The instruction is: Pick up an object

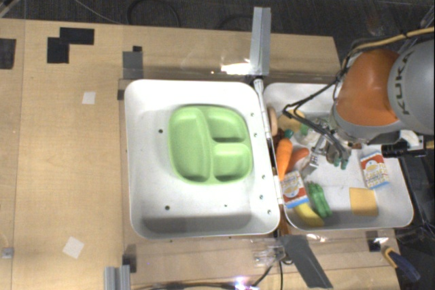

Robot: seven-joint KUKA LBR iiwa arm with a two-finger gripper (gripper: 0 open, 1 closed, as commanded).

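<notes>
The fingers (325, 154) of the gripper hang low inside the right shallow white plastic bin (401, 210), but the metal parts there run together with cables and clutter, so I cannot tell whether they stand apart or pressed together, and nothing can be seen lodged between them.

Just beside them to the left lies an orange carrot-shaped toy (284, 158), close against the bin's left wall. Below it sits a small printed packet with a blue strip (293, 188), then a green pepper-shaped piece (318, 200) resting against a yellow rounded piece (307, 214). Further right are a yellow sponge-like block (363, 201) and a small white and red carton (374, 170), both apart from the fingers.

Above the wrist the grey arm with its orange band (367, 95) covers the bin's upper right part.

The left white bin (146, 214) holds a pale green divided plastic plate (207, 144), well apart from the arm. Both bins sit on the wooden worktop (61, 166).

By my judgement the pick is at the reach or grasp stage: every object appears to rest in the bin, so securing and lifting one remains.
</notes>
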